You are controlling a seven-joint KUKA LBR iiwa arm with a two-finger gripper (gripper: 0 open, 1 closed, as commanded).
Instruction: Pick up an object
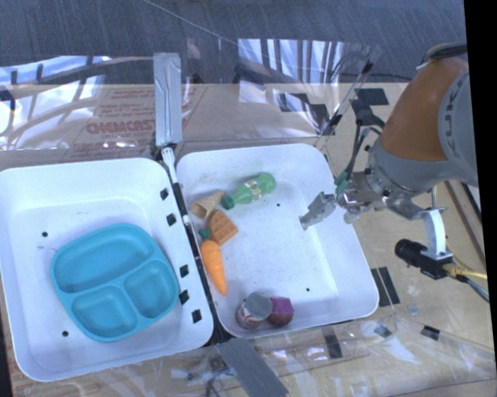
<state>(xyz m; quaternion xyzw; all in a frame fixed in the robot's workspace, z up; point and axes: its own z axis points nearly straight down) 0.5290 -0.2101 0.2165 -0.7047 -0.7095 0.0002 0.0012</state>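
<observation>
Two shallow white bins sit side by side on the bench. The left bin (20,256) holds a blue divided plate (113,280) with three compartments, lying flat toward the middle of the bin. The right bin (345,263) holds the loose objects, all gathered along its left half: a green bottle (249,190) lying on its side near the top, a small tan piece (206,207) just beside the bottle's lower end, a waffle-textured brown piece (223,228) below that, an orange carrot (214,266) lying lengthwise close to the left wall, and a dark red can-like object with a grey top (264,310) near the bottom edge. The gripper (317,211) hangs over the right side of the right bin, well apart from all of these objects; nothing is between its fingers, and how far they are spread cannot be told from this angle
</observation>
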